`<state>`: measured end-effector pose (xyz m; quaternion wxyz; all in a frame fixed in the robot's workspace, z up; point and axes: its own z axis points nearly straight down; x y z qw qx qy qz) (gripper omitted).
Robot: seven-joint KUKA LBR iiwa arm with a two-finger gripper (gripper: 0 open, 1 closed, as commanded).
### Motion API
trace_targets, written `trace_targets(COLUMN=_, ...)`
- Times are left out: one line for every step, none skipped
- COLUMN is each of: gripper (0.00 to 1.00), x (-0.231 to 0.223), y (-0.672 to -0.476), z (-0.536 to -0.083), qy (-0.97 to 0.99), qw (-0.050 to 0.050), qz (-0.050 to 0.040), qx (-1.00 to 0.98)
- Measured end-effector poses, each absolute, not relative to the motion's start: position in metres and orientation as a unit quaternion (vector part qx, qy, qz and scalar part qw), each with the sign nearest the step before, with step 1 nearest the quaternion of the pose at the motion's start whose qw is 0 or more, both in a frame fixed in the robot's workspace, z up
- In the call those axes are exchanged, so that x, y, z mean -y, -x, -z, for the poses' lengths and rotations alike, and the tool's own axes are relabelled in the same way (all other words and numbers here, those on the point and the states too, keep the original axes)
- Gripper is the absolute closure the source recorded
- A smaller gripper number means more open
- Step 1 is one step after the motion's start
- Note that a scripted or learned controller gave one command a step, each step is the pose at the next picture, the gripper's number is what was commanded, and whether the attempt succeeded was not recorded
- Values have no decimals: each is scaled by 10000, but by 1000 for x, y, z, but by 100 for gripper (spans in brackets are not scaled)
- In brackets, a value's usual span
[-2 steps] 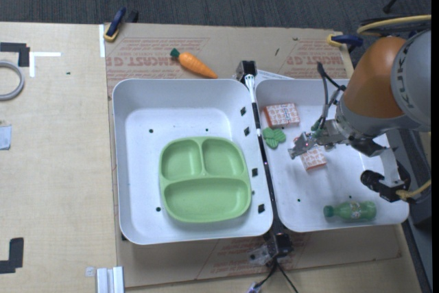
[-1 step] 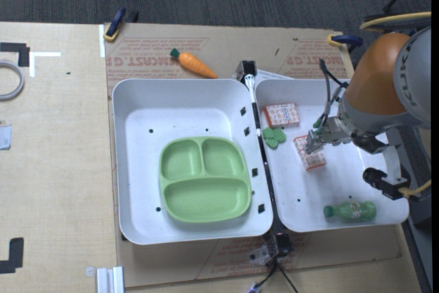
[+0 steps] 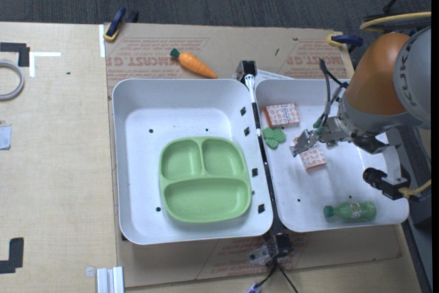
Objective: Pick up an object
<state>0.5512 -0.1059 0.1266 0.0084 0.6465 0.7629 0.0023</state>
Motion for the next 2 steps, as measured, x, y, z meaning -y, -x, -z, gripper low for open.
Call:
trace_targets(gripper=0, x=104, y=-552, z=-97, qy=-6235, qw=35, qz=-5, qx=-7818)
trace_targets(gripper=100, x=105, y=-554, z=-108, qy=-6240, qw=73, qz=-21, qx=-7814)
